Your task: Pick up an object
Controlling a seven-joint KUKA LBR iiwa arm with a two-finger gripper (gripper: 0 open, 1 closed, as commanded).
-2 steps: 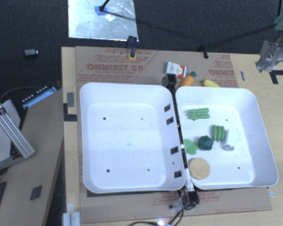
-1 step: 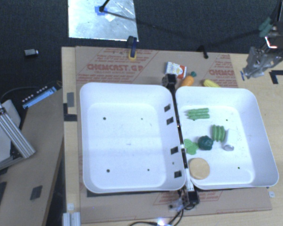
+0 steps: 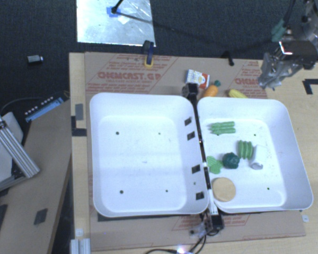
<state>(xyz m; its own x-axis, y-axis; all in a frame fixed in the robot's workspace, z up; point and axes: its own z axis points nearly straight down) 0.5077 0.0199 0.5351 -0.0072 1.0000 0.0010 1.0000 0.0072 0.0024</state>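
Tan disc nearest; green beans lie left-right — hand state unclear.

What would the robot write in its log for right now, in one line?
gripper: above right bin's far edge, holding nothing | right bin: green toys, tan disc | left bin | no pick yet

The arm is cut off by the top and right edges. The gripper is blurred, its finger spacing indeterminate. A small grey object in the right bin is too small to identify.
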